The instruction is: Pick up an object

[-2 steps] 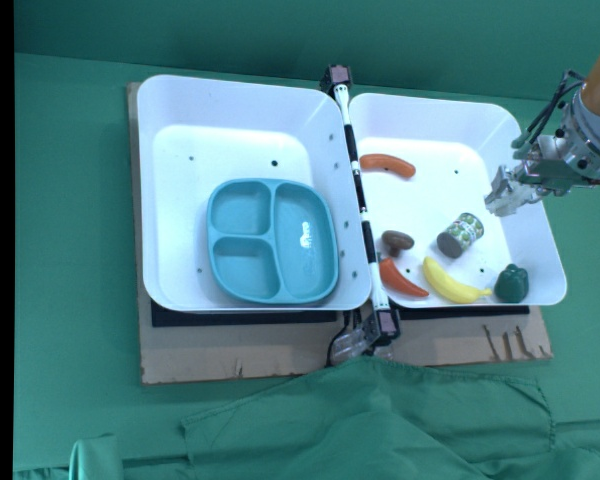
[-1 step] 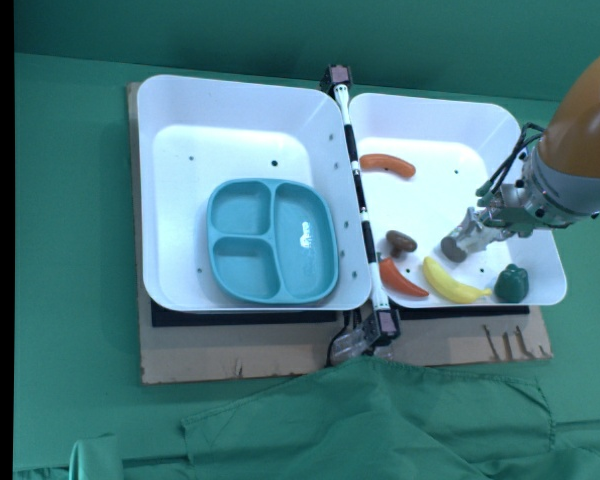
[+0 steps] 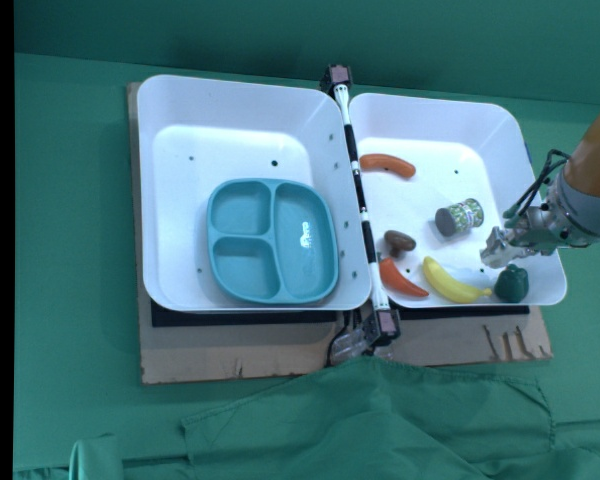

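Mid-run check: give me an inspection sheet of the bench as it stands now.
Surface: two shallow white bins, left bin and right bin, on brown cardboard over green cloth.
Job's things: in the right bin, orange sausage, small grey can, brown mushroom-like piece, red-orange carrot, yellow banana, dark green pepper.
Clutter: teal divided plate in left bin.
Grippers: tool above the pepper; finger state unclear.
Cables: dark cable along the wrist.
Surroundings: rumpled green fabric in front.

A teal divided plate [image 3: 272, 240] lies in the left bin [image 3: 180, 118].
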Controlling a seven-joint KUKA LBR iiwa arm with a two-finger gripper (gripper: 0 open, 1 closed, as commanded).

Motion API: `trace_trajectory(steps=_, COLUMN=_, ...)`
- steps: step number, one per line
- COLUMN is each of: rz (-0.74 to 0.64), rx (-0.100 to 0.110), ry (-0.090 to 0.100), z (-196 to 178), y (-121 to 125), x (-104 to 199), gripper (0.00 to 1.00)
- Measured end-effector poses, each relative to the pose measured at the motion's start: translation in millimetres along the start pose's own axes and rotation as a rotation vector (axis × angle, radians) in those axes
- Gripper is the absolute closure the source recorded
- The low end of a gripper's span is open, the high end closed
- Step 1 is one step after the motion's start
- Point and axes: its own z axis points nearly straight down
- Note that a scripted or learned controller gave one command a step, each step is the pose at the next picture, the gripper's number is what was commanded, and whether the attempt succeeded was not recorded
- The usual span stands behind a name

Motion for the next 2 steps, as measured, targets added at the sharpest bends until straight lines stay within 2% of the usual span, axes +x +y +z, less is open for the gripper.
trace_trajectory(steps=1, rz=0.0, rx=-0.003, ry=-0.001, z=-139.1, y=0.6, x=-0.5, gripper=1.0)
trace_trajectory(steps=2, rz=-0.001, rx=-0.004, ry=-0.001, z=-155.7, y=75.1, x=39.1, gripper=1.0)
